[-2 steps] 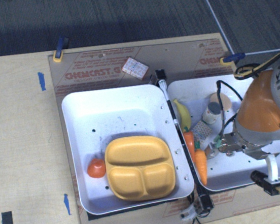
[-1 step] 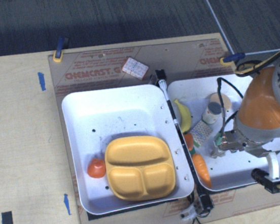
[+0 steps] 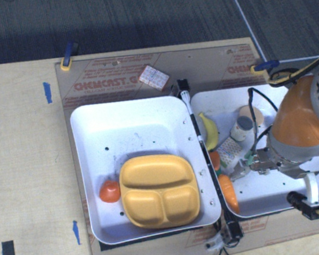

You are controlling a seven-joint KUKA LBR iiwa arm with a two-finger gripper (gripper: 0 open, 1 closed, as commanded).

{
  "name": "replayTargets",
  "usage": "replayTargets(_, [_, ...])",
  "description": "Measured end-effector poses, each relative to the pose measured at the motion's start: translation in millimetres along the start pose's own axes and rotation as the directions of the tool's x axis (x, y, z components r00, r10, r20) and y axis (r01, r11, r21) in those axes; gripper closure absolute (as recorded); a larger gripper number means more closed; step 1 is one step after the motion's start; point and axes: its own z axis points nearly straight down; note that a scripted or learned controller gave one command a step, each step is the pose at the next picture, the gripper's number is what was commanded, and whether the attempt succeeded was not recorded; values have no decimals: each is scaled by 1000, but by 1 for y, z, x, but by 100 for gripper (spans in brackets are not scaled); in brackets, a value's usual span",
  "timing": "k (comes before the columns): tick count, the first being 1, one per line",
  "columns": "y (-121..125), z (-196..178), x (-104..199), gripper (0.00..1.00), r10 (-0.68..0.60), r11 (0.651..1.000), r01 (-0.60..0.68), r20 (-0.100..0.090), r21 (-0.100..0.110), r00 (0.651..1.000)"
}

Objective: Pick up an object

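Observation:
The right bin (image 3: 273,195) holds a yellow banana (image 3: 209,130) along its left wall, a silvery crinkled packet (image 3: 229,151), a small grey-capped cup (image 3: 244,123) and an orange carrot (image 3: 229,193) near the front left corner. A small red-orange piece (image 3: 214,160) lies by the left wall. My gripper (image 3: 247,164) hangs low in this bin, just right of the packet and above the carrot. The wrist hides what is under it.
The left bin (image 3: 89,123) carries a large yellow divided tray (image 3: 159,191) and a red tomato (image 3: 109,191) beside it. A patterned card (image 3: 153,77) lies on the cardboard behind the bins. The arm's orange band (image 3: 301,120) covers the right bin's right side.

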Motion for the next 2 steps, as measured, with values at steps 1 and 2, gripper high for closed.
replayTargets(1, [1,-10,1,100,-1,1000,1,0,-3,1000])
replayTargets(2, [1,-10,1,0,-1,1000,1,0,-2,1000])
